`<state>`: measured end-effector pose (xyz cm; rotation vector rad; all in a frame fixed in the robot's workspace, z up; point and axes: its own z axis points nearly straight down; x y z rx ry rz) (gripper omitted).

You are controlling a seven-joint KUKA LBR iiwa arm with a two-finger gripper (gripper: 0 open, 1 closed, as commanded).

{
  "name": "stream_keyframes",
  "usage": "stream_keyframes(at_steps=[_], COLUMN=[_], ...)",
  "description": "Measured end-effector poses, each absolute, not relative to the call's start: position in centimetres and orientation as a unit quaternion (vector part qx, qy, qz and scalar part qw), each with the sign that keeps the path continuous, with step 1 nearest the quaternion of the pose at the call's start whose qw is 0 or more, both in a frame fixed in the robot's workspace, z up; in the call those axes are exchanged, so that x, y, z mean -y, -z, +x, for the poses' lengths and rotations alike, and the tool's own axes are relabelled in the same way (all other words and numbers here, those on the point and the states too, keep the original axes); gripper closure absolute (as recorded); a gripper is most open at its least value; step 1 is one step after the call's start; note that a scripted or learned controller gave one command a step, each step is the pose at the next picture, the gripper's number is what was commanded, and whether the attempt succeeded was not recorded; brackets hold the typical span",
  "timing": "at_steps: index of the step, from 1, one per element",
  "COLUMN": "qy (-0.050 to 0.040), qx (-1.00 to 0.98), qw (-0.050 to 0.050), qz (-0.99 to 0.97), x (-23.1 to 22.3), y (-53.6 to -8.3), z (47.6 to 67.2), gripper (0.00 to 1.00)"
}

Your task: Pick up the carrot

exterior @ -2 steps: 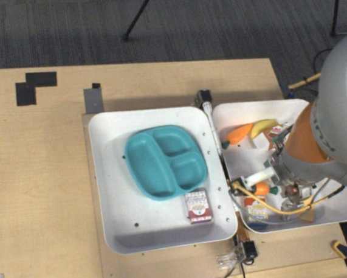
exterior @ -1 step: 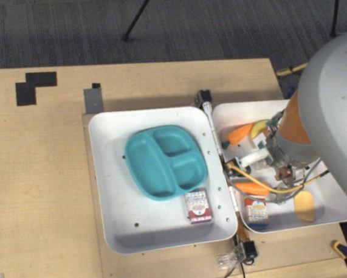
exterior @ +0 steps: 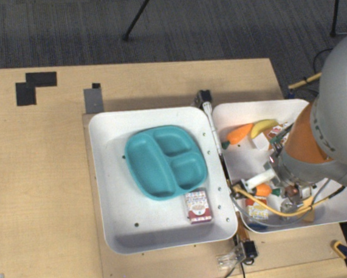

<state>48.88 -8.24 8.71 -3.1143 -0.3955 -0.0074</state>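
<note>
- The claw [exterior: 287, 193] hangs low over the near half of the right bin [exterior: 339, 211], down among the clutter there; I cannot tell whether it is released or clenched, because the wrist and the cables around it hide the tips.
- Nothing can be seen gripped in it. An orange-tipped item [exterior: 262, 190] lies just beside the claw on its left, but what that item is, and whether the claw touches it, I cannot make out.
- The carrot [exterior: 241, 134] lies in the far left corner of the right bin, close to the wall it shares with the other bin, well apart from the claw.
- A banana [exterior: 263, 127] sits just beside the carrot, along the far edge of the same bin, its right end running under the arm.
- The arm [exterior: 336, 119] comes in from the right and covers most of the right side of that bin; its orange band [exterior: 302, 144] sits over the middle, and its bulk is cut off by the picture's edge.
- A yellow cable [exterior: 272, 211] loops around the claw near the bin's front edge, over a heap of small things too jumbled to name.
- In the left bin [exterior: 114, 190] a teal divided tray [exterior: 164, 160] rests near the middle, tilted askew to the bin's edges.
- A small red-and-white box [exterior: 197, 206] lies towards the near right corner of the left bin, just beside the tray's near edge.
</note>
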Motion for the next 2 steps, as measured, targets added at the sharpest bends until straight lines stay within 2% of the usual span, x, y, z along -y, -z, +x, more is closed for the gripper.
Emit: stream_keyframes(at_steps=[1,2], qy=[0.0017,0.0030], qx=[0.112,0.104], qw=[0.001,0.001], qz=[-0.994,-0.995], x=[8.2,8.2], y=[-8.6,-8.7], z=[52.1,48.9], gripper=[0.00,0.00])
